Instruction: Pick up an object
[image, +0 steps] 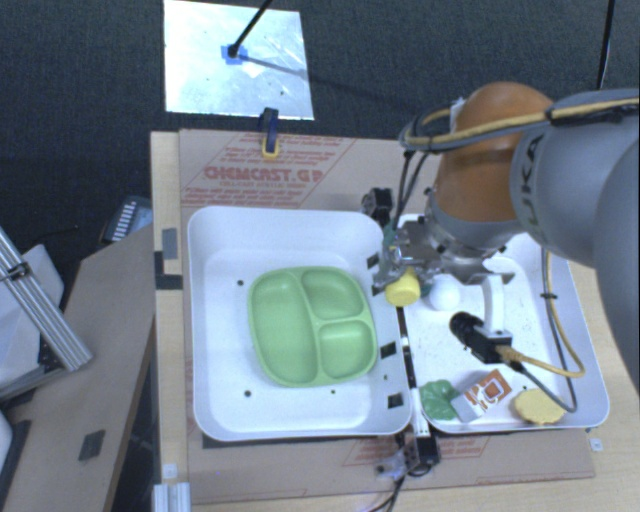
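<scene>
White bins (215, 330), two; green tray (310, 325), one

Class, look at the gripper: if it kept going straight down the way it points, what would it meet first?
Probably the yellow object right under the gripper, near the bins' shared edge; depth is hard to judge.

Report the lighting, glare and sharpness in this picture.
Camera view: even, soft overhead light; the green divided plate and left white bin look sharp with faint shadows; the shiny sheet at top glares with bright patches; the grey arm at right looks slightly soft; its pincer sits in shade under the orange band.
</scene>
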